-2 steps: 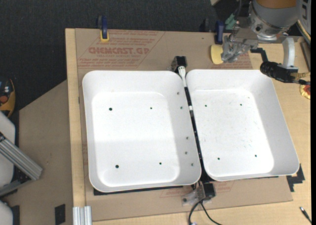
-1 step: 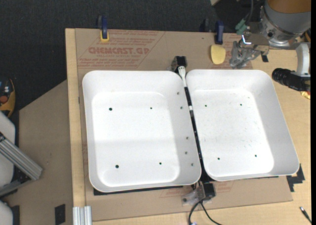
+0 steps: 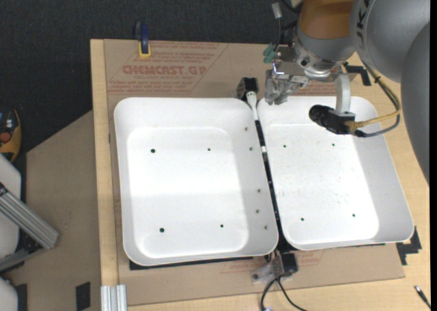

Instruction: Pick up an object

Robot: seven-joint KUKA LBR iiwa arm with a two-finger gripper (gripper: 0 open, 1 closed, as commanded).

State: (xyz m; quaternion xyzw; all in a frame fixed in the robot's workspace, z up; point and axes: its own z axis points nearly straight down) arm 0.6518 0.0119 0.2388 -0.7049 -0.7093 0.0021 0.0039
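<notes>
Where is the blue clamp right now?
The blue clamp sits on the cardboard board's far edge, upper left in the camera view, beyond the left bin.

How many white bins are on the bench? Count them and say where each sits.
2. The left bin lies on the view's left; the right bin lies beside it, with the gripper above its far left corner. None seems hidden.

I see left bin frame centre-left | right bin touching it, centre-right | gripper above their shared upper rims | clamp upper left
</notes>
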